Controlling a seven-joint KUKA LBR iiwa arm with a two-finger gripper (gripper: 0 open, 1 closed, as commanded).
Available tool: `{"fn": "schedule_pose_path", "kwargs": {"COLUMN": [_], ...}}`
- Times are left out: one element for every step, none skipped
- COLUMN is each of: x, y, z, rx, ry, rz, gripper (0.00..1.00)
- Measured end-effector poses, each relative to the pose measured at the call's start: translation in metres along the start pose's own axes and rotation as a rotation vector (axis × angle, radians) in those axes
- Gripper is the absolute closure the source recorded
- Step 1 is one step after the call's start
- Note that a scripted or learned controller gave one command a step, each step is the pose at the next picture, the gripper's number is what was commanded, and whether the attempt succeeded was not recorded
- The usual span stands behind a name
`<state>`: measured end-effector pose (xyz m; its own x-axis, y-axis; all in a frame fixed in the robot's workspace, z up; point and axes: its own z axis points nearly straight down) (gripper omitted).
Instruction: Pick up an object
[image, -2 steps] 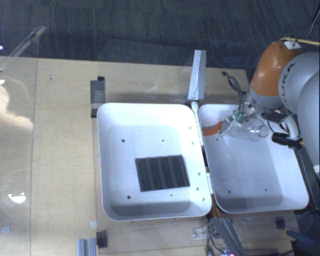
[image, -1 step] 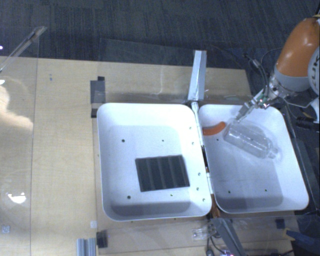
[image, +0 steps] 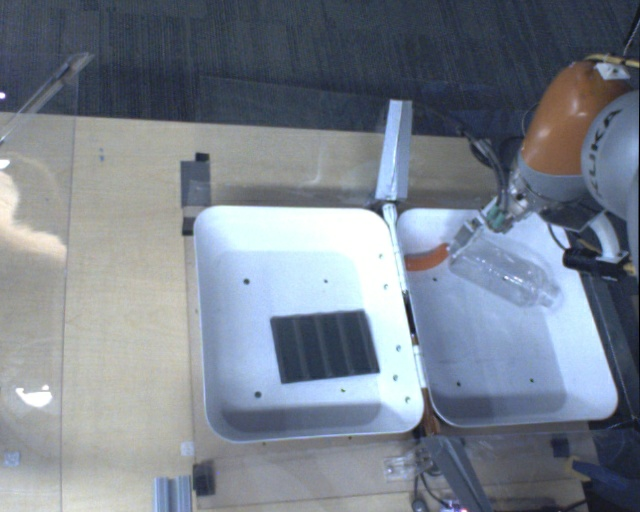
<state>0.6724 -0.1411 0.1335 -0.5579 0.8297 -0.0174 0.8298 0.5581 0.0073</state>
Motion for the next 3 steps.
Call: {"fn": "schedule_pose_path", "kwargs": {"x": [0.07,0.054,0.063], "y": [0.01,0.01,0.002], "z": [-0.055,0.013,0.044], "rx": [0.003,0.005,0.002], "ry": [0.013,0.012,0.011], "rz": [0.374,0.44,0.449], "gripper": [0.0,0.0,0.0]}}
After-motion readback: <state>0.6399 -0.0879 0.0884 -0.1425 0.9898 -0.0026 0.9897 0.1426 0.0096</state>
